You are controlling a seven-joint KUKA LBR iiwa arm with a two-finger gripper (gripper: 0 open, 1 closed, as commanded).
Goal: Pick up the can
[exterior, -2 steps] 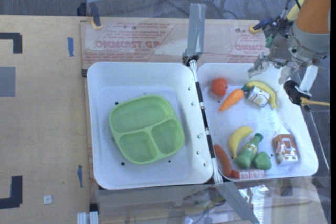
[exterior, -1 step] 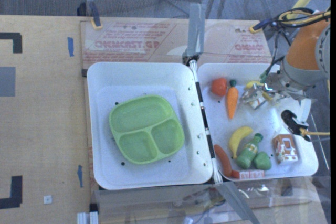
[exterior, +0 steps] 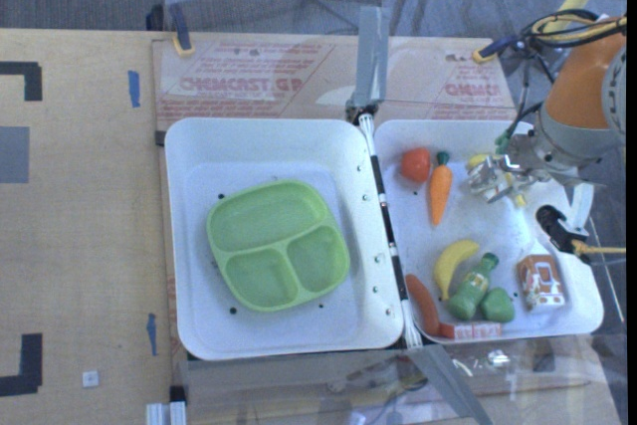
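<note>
The gripper hangs over the back of the right bin, near the carrot and the tomato. Its fingers are a metallic blur; I cannot tell whether they are spread or closed. The can, orange and white, lies near the bin's front right corner, well apart from the fingers. Between them sit the banana and the green bottle. The green plate rests in the left bin.
</note>
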